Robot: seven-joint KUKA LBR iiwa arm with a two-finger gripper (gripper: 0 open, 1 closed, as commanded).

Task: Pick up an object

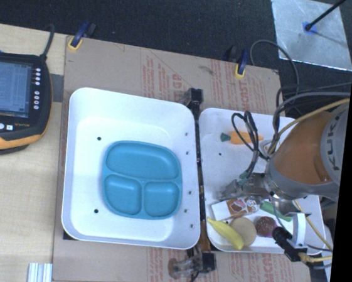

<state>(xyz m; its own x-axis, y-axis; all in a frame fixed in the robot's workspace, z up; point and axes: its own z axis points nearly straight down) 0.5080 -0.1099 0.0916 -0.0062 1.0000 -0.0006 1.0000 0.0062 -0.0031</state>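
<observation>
You have two bins: the left bin [85, 158] holds one blue tray [141, 179]; the right bin [219, 126] holds one banana [225, 232] and one carrot [242, 138]. The gripper [249, 188] hangs low over the right bin; you cannot tell its grip.

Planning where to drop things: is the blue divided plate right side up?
Right side up: the blue divided plate shows its three hollow compartments facing upward.

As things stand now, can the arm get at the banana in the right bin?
Probably yes. The banana lies uncovered at the front edge of the right bin, beside a beige round object. The arm hangs just above, and nothing lies over the banana.
</observation>
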